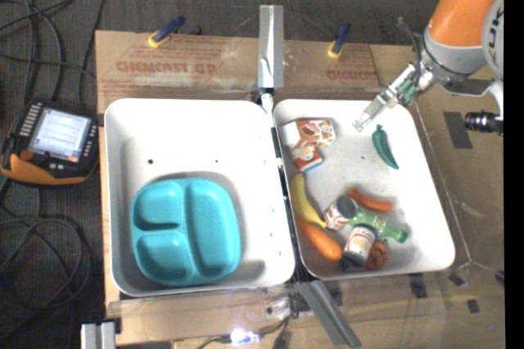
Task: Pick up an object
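Observation:
My gripper (367, 116) hangs over the back of the right bin (434, 200), slanting down to the left from the orange-banded arm. A dark green pepper (385, 147) lies just to its right and below, apart from it. A red and white carton (311, 140) lies to its left. Toward the front of the bin sit a banana (304, 204), a carrot (322, 242), a red sausage (370, 201), a small can (338, 216), a green bottle (386, 232) and a jar (359, 245). Nothing hangs from the gripper.
The left bin (123, 134) holds a turquoise divided plate (187, 231). A metal divider post (270, 48) stands at the back between the bins. An orange handheld pendant (51, 141) lies on the floor at the left, among cables.

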`<state>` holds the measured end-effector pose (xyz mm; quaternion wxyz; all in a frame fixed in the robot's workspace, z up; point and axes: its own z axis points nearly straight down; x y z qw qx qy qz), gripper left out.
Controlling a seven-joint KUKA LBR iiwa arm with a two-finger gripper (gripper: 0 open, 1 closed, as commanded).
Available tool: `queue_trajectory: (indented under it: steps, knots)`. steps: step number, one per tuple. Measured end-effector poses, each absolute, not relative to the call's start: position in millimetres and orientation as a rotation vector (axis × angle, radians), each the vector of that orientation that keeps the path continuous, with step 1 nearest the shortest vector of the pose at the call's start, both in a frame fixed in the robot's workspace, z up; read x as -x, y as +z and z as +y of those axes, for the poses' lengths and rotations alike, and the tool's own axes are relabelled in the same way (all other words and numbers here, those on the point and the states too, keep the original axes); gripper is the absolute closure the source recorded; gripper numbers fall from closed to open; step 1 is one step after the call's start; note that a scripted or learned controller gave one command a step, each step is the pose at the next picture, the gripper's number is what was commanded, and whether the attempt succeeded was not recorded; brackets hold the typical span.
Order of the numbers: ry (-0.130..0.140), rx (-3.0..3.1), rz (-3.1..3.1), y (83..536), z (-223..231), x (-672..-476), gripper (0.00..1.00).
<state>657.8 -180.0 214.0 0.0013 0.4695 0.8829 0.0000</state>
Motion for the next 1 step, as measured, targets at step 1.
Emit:
queue_trajectory:
  steps: [1]
  knots:
    - [0.005,-1.334,2.840,103.9,-220.5,-622.4,0.00]
